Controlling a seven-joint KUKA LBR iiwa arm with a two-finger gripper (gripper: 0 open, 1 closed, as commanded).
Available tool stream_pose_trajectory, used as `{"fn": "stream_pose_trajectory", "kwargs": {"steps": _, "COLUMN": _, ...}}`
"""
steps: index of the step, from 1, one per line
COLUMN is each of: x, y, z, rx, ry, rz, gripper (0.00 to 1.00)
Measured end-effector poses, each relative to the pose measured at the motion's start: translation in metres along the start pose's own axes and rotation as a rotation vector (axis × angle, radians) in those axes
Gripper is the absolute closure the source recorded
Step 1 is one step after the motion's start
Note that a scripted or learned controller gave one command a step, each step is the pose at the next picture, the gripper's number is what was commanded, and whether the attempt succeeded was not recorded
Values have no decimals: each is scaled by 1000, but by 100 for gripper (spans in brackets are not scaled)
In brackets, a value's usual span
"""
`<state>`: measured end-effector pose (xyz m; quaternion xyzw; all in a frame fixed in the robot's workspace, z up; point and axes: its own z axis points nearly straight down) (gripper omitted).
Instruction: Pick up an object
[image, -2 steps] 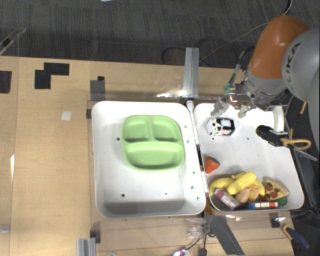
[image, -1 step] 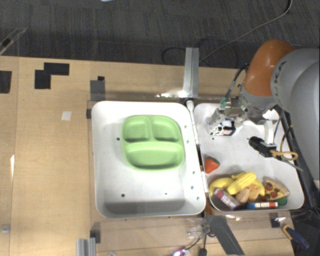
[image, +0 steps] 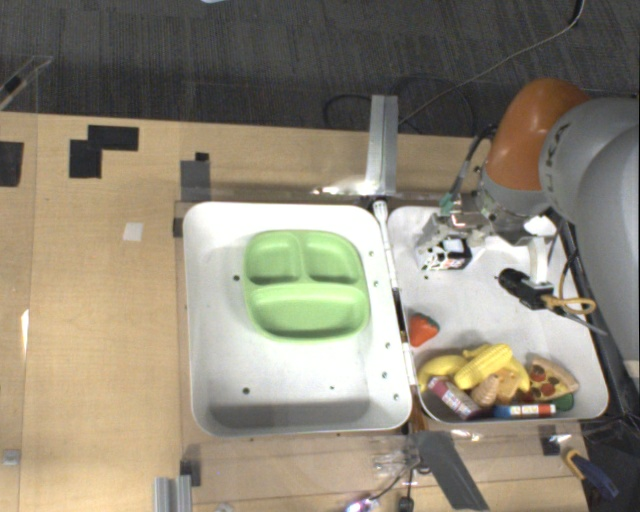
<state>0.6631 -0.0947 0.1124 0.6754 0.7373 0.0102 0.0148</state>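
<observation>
A heap of toy food (image: 497, 380) lies in the near corner of the right bin (image: 590, 400): a yellow corn cob (image: 483, 363), a pizza slice (image: 552, 378), a marker-like stick (image: 523, 409). A red piece (image: 424, 328) sits apart by the left wall. Beyond, the green divided plate (image: 304, 282) lies in the left bin (image: 215, 330). At the right bin's far end hangs the gripper (image: 444, 252); whether it is spread or closed cannot be told.

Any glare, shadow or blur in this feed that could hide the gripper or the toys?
Camera view: the gripper is small and soft, its detail hard to read; the near part of the left bin is shaded grey; the toy pile is lit evenly, but items blend together; the green tray is clear.
</observation>
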Motion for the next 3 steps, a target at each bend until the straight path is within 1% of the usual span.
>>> {"fn": "stream_pose_trajectory", "kwargs": {"steps": 1, "x": 3, "y": 4, "z": -14, "rx": -9, "ry": 2, "rz": -5, "gripper": 100}}
{"fn": "stream_pose_trajectory", "kwargs": {"steps": 2, "x": -16, "y": -35, "z": -1, "rx": -12, "ry": -3, "rz": -345, "gripper": 100}}
{"fn": "stream_pose_trajectory", "kwargs": {"steps": 3, "x": -45, "y": 14, "z": 4, "rx": -1, "ry": 5, "rz": -226, "gripper": 100}}
